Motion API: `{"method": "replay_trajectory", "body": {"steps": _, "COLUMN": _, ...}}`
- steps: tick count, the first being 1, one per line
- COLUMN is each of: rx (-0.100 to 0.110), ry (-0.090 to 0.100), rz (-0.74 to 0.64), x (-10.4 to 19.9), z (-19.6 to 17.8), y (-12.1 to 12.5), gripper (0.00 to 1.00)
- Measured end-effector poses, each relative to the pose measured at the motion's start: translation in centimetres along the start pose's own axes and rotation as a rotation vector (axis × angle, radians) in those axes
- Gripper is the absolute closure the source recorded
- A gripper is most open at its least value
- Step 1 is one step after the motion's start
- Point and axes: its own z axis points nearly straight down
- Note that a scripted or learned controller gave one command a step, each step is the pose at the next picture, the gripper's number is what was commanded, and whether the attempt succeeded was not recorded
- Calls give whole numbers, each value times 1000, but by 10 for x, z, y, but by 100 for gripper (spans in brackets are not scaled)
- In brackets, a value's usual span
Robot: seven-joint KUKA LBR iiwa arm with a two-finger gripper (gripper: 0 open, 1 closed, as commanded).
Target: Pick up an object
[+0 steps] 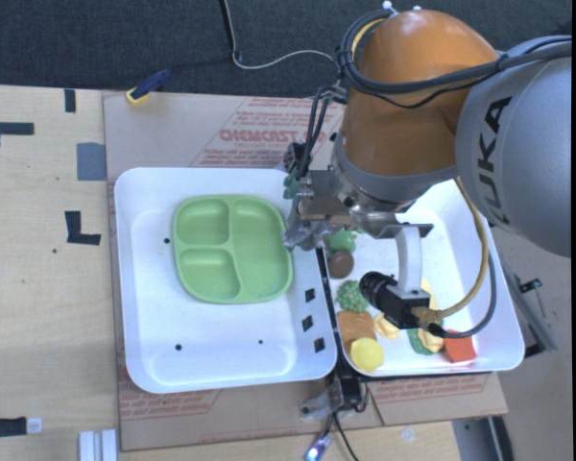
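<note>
My gripper point(317, 227) hangs under the big orange and grey wrist, over the ridge between the two bins and right by the green plate's right edge. The wrist covers most of it. In the right bin point(504, 349), near its front left, lie several small toy foods: a brown round piece point(341, 264), a green broccoli-like piece point(350, 296), an orange-brown piece point(356, 327), a yellow lemon point(367, 355), a small green piece point(423, 342) and an orange-red block point(461, 350). I see nothing between the gripper's tips.
A green divided plate point(230, 248) lies in the left bin point(144, 353), toward its back right. The arm's body hides the back of the right bin. Cardboard and a wooden bench top surround the bins.
</note>
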Motion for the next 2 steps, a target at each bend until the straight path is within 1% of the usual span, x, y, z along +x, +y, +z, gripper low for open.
{"method": "replay_trajectory", "body": {"steps": 1, "rx": -6, "ry": -1, "rz": 5, "x": 0, "z": -179, "y": 22, "gripper": 100}}
{"method": "replay_trajectory", "body": {"steps": 2, "rx": 24, "ry": -8, "rz": 12, "x": -33, "z": -71, "y": -8, "gripper": 100}}
